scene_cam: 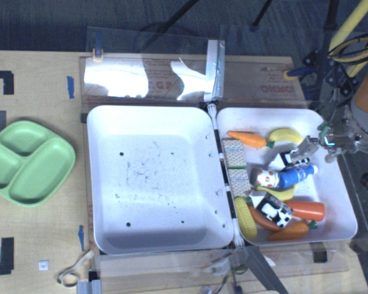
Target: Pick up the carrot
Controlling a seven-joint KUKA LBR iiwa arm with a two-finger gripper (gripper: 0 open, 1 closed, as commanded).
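Carrot (pixel 248 139) lies in the right bin (pixel 346 192), upper left corner, just beside a yellow toy (pixel 284 135). Gripper (pixel 297 155) hovers right of centre over the blue bottle (pixel 294 177); jaws' state — cannot tell. Left bin (pixel 104 164) sits centre frame.

Gripper (pixel 308 144): grey metal. Carrot (pixel 248 139), left of it: orange, green tip. Bottle (pixel 294 177), just below: blue. Cow toy (pixel 273 210), further below: black-and-white patches. Corn cob (pixel 245 218), lower left: yellow. Divided plate (pixel 28 162), far left: light green.
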